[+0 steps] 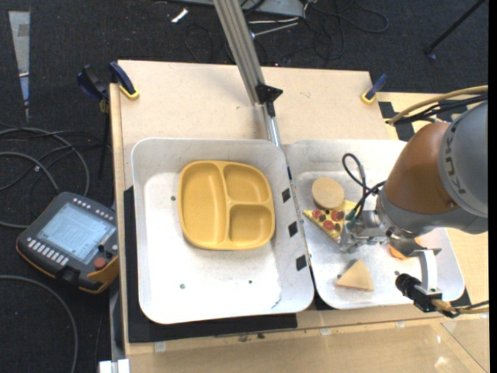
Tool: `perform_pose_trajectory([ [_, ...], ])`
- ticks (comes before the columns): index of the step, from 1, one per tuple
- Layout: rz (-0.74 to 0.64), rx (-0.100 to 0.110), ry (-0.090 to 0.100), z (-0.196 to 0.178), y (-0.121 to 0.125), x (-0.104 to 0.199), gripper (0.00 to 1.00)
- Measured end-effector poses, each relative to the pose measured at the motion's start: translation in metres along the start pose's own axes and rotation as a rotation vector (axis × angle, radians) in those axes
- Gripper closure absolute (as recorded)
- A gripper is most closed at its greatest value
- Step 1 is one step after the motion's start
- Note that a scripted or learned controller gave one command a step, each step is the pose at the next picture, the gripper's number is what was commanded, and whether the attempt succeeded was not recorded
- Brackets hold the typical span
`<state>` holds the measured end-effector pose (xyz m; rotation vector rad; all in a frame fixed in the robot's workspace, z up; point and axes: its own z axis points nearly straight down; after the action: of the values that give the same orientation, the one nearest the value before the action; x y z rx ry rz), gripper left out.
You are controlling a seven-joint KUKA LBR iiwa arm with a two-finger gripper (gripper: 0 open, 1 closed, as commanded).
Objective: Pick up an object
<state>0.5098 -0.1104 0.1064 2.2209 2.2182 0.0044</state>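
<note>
Now the gripper [351, 238] sits low in the right bin [446, 274], touching the pizza slice [327, 220] (finger spread: can't tell); the tan wedge [356, 277] lies just below.

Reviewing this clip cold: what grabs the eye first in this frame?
The yellow divided tray sits alone in the left bin, the brightest thing on the bench. In the right bin, the arm reaches down over toy food: a pizza slice, a round tan piece and a tan wedge.
</note>
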Motion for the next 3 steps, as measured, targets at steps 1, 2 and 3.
perform_pose_trajectory([
  [1, -0.004, -0.001, -0.001, -0.045, 0.009, 0.001, 1.0],
  [2, -0.004, -0.001, -0.002, -0.089, 0.014, -0.003, 1.0],
  [3, -0.005, -0.004, -0.002, -0.153, 0.017, -0.003, 1.0],
])
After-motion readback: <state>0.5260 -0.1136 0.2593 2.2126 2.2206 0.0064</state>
